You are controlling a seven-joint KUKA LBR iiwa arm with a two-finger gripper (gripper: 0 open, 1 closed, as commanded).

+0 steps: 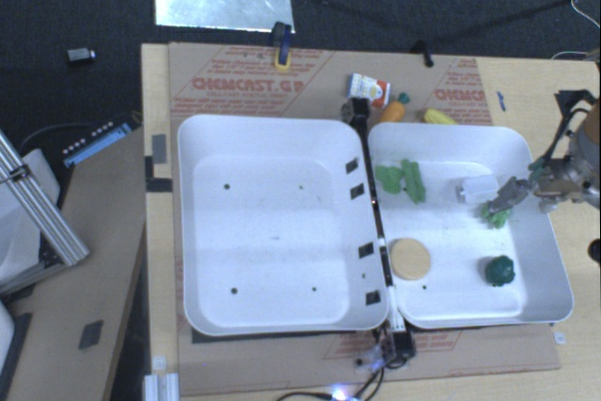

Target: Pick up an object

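The right white bin (540, 249) holds several small items. Two light green pieces (402, 180) lie near its left wall, and a flat tan disc (409, 258) sits by the divider. A dark green lump (500, 270) rests toward the front right, and a pale grey-white item (474, 191) lies mid-bin. My gripper (507, 198) reaches in from the right and hangs low over the bin's right half. A small bright green piece (496, 217) sits right at its tip, touching or just below it. I cannot see whether that piece is held.
The left white bin (272, 230) adjoins the right one along a black-clipped divider (376, 230). Behind the bins on the cardboard lie a white-and-red bottle (368, 89), an orange piece (392, 111) and a yellow piece (438, 117). A yellow clamp (281, 47) stands at the back edge.
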